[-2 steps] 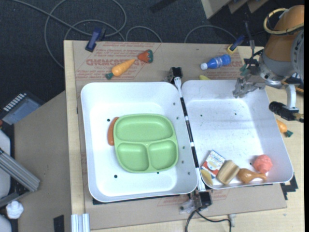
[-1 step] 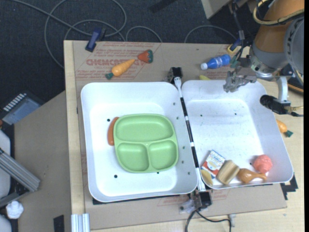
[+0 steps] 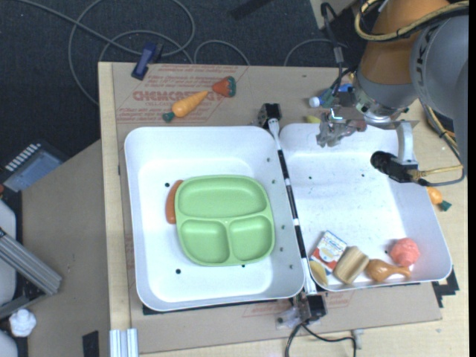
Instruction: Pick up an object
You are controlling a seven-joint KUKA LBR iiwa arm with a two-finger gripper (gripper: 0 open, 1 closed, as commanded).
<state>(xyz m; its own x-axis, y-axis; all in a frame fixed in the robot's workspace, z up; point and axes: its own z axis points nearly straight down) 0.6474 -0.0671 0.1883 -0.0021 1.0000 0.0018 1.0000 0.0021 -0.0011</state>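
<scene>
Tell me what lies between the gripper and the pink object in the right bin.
In the camera view, only bare white bin floor lies between the gripper and the pink object.

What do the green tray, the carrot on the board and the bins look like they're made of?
Green tray: likely moulded plastic, matte with a soft sheen, rounded compartment ridges. Carrot: probably plastic toy food, uniform orange, smooth; could be rubber. Bins: white, smooth, slightly glossy with rounded corners, likely plastic. The board under them looks like printed cardboard, dull tan.
</scene>
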